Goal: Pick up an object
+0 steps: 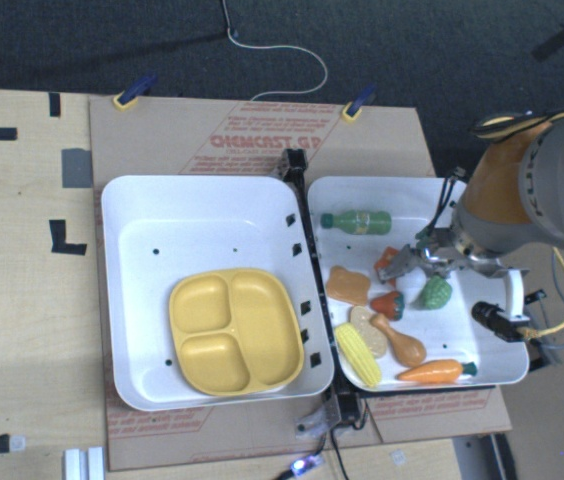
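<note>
Grey-armed, the pincer (409, 260) hangs low in the right bin (492, 373), its spread I cannot tell, just beside a red toy (392, 264) near the middle; next it must close and lift.

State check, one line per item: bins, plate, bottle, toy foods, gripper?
Left bin: holds the plate.
Yellow divided plate: flat, right way up.
Green bottle: lying on its side.
Corn: lying against the divider.
Carrot: lying flat.
Gripper: low in the right bin, above the red toy.
</note>
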You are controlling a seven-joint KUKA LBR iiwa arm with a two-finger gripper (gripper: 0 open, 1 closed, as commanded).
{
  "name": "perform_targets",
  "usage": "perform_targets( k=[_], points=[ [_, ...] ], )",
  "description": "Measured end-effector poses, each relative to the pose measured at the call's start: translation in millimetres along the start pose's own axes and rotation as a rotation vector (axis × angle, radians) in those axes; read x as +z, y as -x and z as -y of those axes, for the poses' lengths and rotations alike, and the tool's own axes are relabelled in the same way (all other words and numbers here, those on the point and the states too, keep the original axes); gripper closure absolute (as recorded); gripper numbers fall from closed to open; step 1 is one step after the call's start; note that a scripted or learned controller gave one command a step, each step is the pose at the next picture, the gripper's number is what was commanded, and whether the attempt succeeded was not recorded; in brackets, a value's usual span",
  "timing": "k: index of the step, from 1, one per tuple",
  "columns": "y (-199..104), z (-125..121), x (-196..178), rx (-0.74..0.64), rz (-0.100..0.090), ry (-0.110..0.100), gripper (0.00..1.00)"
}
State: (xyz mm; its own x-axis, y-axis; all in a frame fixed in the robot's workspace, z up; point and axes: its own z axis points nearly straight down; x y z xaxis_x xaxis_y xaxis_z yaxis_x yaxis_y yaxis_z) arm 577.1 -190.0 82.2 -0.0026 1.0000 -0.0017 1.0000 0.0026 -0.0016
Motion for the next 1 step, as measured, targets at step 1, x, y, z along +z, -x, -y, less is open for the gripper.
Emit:
perform_targets(
  k=[1],
  points=[
    [-0.1, -1.0, -13.1, 0.0, 0.0, 0.003, 1.0]
  ],
)
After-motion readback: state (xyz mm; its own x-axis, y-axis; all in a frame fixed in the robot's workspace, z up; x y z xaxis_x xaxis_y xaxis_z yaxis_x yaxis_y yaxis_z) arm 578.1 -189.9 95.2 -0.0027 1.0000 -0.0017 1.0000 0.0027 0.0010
